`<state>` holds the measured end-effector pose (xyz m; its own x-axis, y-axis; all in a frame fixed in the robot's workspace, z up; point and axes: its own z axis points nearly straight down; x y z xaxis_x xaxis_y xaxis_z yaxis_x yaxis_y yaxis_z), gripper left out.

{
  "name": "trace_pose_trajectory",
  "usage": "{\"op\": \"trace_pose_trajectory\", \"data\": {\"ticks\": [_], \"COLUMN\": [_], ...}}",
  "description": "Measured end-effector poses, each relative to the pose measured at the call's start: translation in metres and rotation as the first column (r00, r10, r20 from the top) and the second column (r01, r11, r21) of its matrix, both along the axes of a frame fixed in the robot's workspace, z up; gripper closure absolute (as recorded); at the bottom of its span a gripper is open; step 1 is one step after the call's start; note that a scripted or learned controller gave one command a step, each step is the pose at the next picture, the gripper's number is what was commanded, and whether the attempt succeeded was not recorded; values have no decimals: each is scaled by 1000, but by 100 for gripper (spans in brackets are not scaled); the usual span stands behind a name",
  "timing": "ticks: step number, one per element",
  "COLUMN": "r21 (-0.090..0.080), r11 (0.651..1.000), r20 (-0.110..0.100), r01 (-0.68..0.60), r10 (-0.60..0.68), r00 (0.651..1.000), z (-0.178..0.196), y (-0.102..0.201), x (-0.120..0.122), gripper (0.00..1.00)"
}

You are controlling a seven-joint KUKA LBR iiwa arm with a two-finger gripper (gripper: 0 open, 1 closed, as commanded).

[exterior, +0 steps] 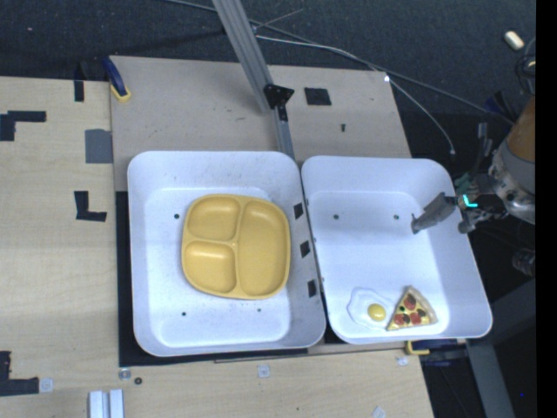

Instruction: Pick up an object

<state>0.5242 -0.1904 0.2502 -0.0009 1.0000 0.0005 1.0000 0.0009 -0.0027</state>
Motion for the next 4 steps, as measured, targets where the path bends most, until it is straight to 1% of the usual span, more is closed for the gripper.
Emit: {"op": "trace_pose_trajectory", "data": {"ticks": [1,2,3,4], "r21": [0,0,0,-3], "r11": [1000,1000,1000,1000], "r20": [1,-4,-4,4], "r01": [0,0,2,1], "r10": [0,0,-2,-1], "r00": [1000,1000,1000,1000], "z": [0,-62,-116,-165], "y": [0,-3,-12,-13], "x": [0,5,0,1], "gripper": [0,0,0,0]}}
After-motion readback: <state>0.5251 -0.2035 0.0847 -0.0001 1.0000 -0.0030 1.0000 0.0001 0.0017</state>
